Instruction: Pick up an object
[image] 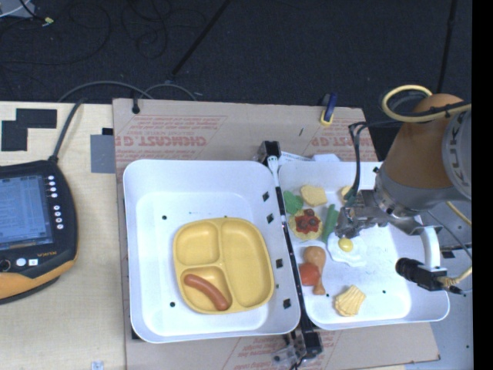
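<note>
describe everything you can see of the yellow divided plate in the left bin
The yellow divided plate looks like smooth moulded plastic, roughly square with rounded corners and three compartments. It lies flat near the middle of the left bin, turned slightly. A sausage rests aslant in its lower compartment; the two upper compartments hold nothing visible.

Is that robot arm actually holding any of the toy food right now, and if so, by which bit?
It cannot be told. The tool is low in the right bin, just above the fried egg and beside the green piece, but nothing is visibly in it.
</note>
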### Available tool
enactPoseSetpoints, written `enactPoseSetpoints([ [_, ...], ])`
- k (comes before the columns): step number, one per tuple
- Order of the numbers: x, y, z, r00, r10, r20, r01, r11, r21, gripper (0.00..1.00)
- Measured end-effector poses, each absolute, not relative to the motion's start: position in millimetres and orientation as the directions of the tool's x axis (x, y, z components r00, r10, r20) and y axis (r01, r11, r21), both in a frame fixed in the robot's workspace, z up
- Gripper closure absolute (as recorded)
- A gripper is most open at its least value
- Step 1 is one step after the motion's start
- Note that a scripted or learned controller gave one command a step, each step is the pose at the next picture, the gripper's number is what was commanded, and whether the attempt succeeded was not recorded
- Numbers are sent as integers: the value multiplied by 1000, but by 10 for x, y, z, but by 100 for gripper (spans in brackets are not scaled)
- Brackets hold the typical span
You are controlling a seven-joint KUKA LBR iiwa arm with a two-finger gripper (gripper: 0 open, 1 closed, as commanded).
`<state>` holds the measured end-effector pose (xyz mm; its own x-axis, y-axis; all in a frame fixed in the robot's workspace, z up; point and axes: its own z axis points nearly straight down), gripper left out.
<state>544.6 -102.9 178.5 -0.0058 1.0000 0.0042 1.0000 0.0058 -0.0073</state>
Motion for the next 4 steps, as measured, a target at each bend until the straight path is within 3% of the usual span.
enactPoseSetpoints([
  [1, 5053, -631, 2749, -4, 1000, 2, 1000, 4, 4, 100],
  [2, 4769, -577, 3974, -2, 1000, 0, 1000, 2, 12, 100],
  [4, 4760, 955, 5134, -8, 1000, 2, 1000, 8, 3, 100],
])
